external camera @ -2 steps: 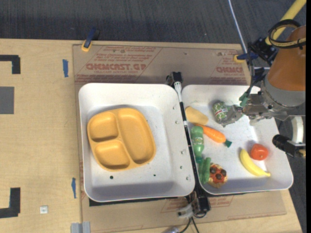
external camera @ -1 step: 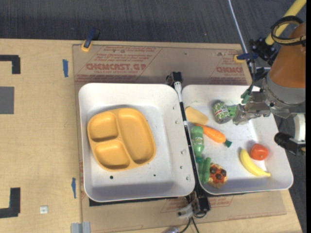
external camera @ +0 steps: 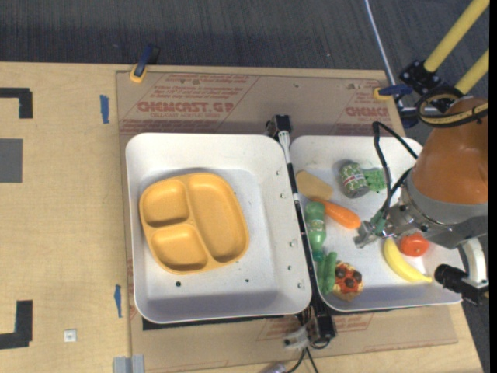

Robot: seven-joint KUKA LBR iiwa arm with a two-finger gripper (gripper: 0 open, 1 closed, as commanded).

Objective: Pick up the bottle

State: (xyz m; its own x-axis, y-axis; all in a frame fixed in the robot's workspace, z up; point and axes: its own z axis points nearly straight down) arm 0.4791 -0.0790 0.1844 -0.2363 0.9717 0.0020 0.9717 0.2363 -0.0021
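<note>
The bottle (external camera: 315, 224) is small, green and see-through. It lies on its side along the left wall of the right bin (external camera: 371, 296). My gripper (external camera: 373, 231) hangs over the middle of that bin, to the right of the bottle and just past the right tip of an orange carrot (external camera: 341, 214). The carrot lies between the gripper and the bottle. The arm's grey and orange wrist (external camera: 457, 169) hides the bin's right part.
Around the bottle lie a tan bread piece (external camera: 313, 185), a green vegetable (external camera: 326, 269) and a pizza slice (external camera: 347, 280). A banana (external camera: 404, 264), a red tomato (external camera: 414, 245) and a green bunch (external camera: 357, 179) sit near the gripper. The left bin (external camera: 155, 294) holds a yellow divided plate (external camera: 194, 222).
</note>
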